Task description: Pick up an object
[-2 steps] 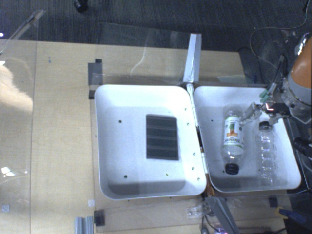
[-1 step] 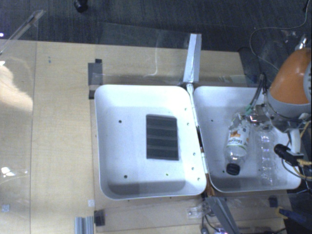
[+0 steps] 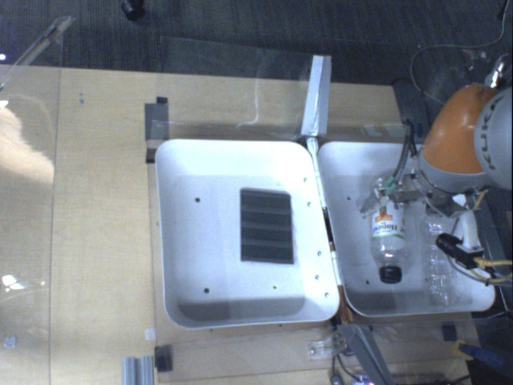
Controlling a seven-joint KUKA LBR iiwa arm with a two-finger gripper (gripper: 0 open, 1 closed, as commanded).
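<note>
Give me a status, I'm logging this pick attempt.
Gripper low in the right bin, over the clear bottle's upper end. Bottle lying flat, black cap toward the camera. Dark ribbed pad in the left bin.

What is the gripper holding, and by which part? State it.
It cannot be told. The gripper sits at the base end of the clear bottle lying in the right bin; no grip on it is visible.

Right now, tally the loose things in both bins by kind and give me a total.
Dark ridged rectangular pad, left bin: 1
Clear plastic bottle with black cap, right bin: 1
Total: 2
Other items near the gripper are too unclear to count.
</note>
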